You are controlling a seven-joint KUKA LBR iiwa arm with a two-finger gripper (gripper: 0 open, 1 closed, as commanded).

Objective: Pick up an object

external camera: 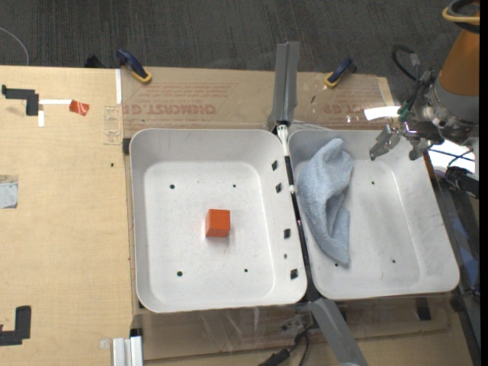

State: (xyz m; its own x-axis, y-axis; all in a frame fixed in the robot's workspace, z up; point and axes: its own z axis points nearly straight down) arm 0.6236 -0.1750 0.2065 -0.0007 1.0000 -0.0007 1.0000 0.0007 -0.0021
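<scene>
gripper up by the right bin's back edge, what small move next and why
Probably ease the gripper forward and left, toward the grey cloth. It hangs over the right bin's back edge, holding nothing, and the cloth lies nearest; the orange block sits away in the left bin.

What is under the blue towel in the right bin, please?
The blue towel lies crumpled on the floor of the right bin, against its left wall. Only white bin floor shows around it. Whatever is beneath its folds is covered, so I cannot tell.
</scene>
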